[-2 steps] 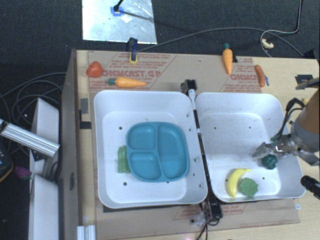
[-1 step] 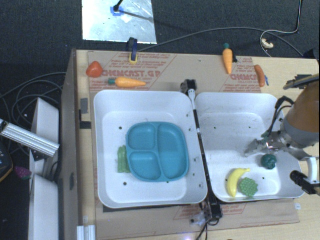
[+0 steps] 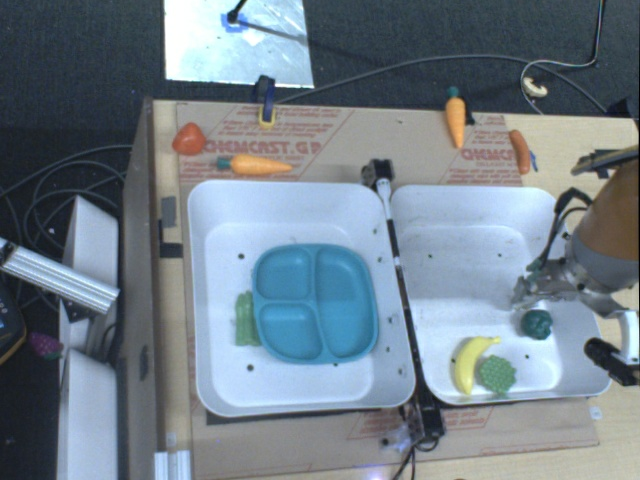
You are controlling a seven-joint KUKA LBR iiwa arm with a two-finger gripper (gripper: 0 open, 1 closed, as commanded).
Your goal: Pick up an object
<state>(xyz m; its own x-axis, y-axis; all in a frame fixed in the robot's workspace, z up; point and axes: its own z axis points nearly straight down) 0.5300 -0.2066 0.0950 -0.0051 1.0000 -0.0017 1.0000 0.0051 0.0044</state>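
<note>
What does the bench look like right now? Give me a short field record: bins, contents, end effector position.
left bin: holds a blue divided plate with a green item against its left edge
right bin: holds a yellow banana, a green textured item touching it, and a dark teal ball
end effector: low over the right bin's right side, just above the dark teal ball
grasp: nothing seen between fingers
outside bins: toy carrots on the cardboard behind
</note>
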